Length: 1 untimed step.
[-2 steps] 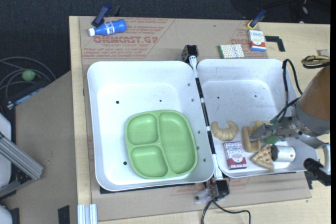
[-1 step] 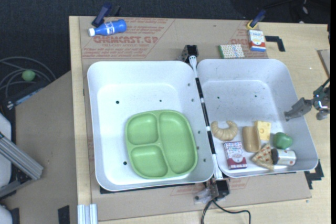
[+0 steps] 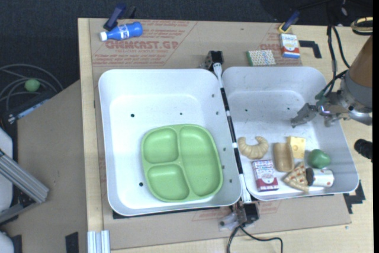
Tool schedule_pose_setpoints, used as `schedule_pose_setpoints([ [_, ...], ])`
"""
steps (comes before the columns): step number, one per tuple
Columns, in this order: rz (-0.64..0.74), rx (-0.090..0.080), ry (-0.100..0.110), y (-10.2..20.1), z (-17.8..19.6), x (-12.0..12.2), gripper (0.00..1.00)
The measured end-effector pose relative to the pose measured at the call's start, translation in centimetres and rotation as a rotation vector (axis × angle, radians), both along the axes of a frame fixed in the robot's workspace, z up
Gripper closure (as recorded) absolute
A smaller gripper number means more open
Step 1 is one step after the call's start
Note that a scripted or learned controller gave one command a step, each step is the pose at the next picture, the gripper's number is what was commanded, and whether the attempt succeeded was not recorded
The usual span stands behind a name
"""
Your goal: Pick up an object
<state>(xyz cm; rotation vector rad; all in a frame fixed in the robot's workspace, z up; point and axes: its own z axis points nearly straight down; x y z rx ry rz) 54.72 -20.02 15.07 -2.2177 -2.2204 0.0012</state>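
My gripper (image 3: 299,118) hangs spread and holding nothing over the right bin (image 3: 266,83) — the toy food sits below it, croissant (image 3: 253,147) nearest. I'd best drop straight onto the croissant, fingers straddling its narrow middle, clear of the red carton (image 3: 265,175).

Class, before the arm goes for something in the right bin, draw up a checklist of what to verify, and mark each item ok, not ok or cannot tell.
1. Objects lie in the right bin: ok; croissant, red carton, cheese wedge.
2. Gripper is above that bin: ok.
3. Gripper carries nothing: ok.
4. Gripper is over an object: not ok; it hangs above bare floor behind them.
5. Croissant stands apart from its neighbours: ok.
6. Fingers are wide enough: cannot tell.
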Motion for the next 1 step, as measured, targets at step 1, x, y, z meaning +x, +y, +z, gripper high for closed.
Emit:
schedule_pose_setpoints([
  [1, -0.002, -0.004, -0.008, 2.24, -6.32, -4.16, 0.00],
])
